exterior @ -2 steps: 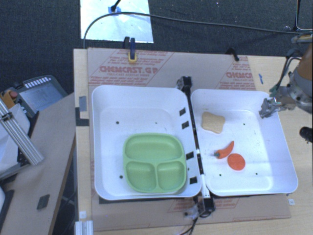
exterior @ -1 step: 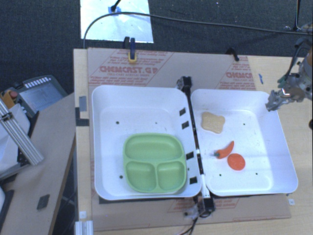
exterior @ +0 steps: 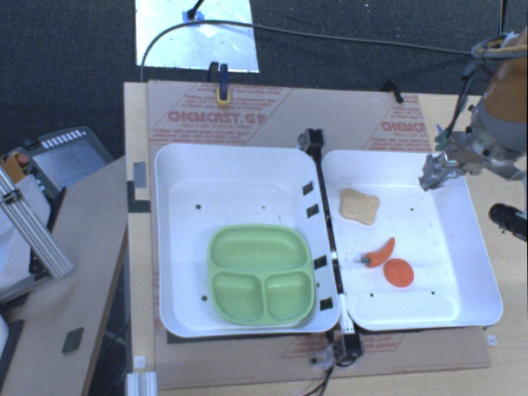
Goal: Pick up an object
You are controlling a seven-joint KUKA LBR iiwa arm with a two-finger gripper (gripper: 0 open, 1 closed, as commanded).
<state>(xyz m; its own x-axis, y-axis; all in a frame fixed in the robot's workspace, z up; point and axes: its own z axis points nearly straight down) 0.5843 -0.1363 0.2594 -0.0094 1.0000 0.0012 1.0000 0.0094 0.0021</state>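
Observation:
In the right bin (exterior: 462, 304) lie a pale beige bread-like piece (exterior: 360, 206), an orange carrot (exterior: 379, 254) and a round orange slice (exterior: 398, 272). My gripper (exterior: 434, 176) hangs over the bin's far right corner, well to the right of the beige piece and apart from all three objects. Nothing shows between its fingers. The arm, grey with an orange band, comes in from the right edge.
The left bin (exterior: 181, 196) holds a green divided plate (exterior: 261, 272) at its front. A black clip strip (exterior: 323, 229) runs between the bins. Cardboard lies under both bins. A cable crosses the dark floor behind, and a grey device sits at the left.

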